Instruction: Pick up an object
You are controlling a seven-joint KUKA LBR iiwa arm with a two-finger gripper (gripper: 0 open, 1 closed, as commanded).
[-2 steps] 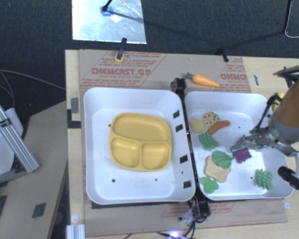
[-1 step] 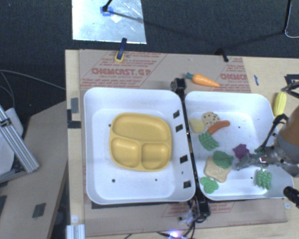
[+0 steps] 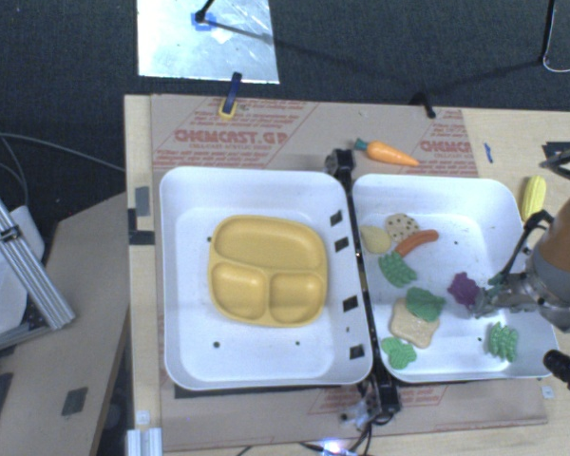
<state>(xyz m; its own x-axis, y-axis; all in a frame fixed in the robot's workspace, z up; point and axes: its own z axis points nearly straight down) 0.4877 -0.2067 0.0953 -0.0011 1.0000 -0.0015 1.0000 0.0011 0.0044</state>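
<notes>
Seemingly lined up for a grasp, the hand (image 3: 489, 297) hovers at the frame's right beside the purple toy (image 3: 464, 288), its grip state impossible to tell.

Dark carpet (image 3: 57, 55) surrounds the cardboard-topped bench (image 3: 266, 131); a shiny metal sheet (image 3: 207, 25) lies on the floor, aluminium framing (image 3: 19, 264) stands left

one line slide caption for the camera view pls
KUKA arm's pincer low in the right bin beside a purple toy; yellow tray in left bin.
</notes>
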